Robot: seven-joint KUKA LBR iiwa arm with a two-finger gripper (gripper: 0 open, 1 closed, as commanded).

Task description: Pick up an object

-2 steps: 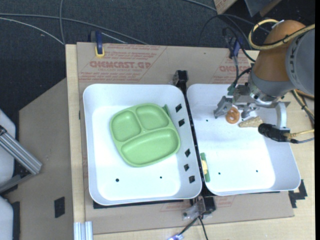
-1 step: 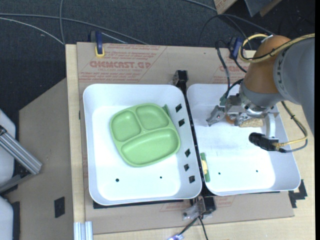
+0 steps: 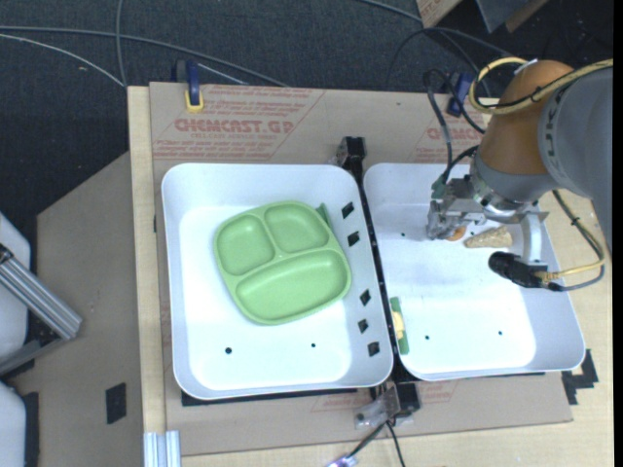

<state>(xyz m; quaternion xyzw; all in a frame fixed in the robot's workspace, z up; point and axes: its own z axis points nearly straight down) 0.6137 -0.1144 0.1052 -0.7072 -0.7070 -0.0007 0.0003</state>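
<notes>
Green divided plate (image 3: 282, 262) in left bin (image 3: 185, 261), long axis left-right; end effector (image 3: 449, 224) state indiscernible.

Two white bins (image 3: 195, 290), one green divided plate (image 3: 282, 261), one small green-yellow object (image 3: 398, 324).

The board (image 3: 292, 115) under the bins reads "CHEMCAST GP".

Bright, even overhead light washes both white bins (image 3: 195, 358) nearly to glare, dulling their rims. Soft, faint shadows lie under the green divided plate (image 3: 282, 261). The dark floor (image 3: 78, 115) stays dim. Focus is slightly soft throughout, with mild grain.
</notes>
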